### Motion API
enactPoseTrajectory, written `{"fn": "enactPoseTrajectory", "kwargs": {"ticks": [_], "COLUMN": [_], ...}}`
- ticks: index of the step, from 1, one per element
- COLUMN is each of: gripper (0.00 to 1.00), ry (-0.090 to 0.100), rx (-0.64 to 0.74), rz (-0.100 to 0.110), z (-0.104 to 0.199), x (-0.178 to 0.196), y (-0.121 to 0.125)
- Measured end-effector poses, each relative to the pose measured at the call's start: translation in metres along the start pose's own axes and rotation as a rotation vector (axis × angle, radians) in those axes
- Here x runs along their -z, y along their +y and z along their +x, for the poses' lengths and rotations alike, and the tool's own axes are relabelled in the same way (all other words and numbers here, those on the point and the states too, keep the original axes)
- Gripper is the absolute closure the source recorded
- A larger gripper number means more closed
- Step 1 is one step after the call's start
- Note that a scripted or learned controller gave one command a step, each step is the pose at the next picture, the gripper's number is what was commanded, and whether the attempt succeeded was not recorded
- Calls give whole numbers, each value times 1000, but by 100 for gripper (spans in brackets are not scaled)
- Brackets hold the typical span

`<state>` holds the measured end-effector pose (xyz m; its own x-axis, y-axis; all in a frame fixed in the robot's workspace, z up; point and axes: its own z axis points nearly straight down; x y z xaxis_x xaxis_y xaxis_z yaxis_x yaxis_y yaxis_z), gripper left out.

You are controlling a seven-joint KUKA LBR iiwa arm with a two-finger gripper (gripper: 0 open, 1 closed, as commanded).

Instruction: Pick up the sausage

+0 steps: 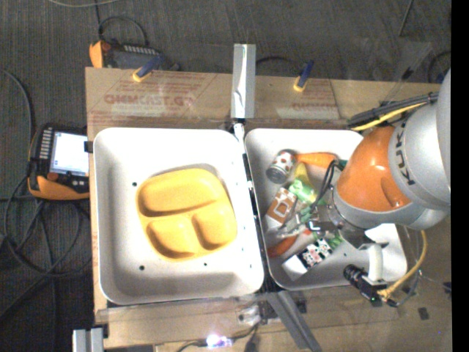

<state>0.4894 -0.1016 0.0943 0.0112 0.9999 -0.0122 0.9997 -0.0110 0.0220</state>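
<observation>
Lying sausage (284, 245), long axis lower-left to upper-right

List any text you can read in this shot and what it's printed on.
"KU": black letters on the arm's orange band, the rest cut off.
Red print on the cardboard behind the bins: too faint to read.
Handheld screen: too small.
Small packets in the right bin: blurred.
</observation>
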Motion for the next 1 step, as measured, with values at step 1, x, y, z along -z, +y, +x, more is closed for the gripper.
{"fn": "enactPoseTrajectory", "kwargs": {"ticks": [1], "gripper": [100], "ry": [-6], "rx": [-1], "rz": [-16], "z": [-3], "x": [13], "y": [5]}}
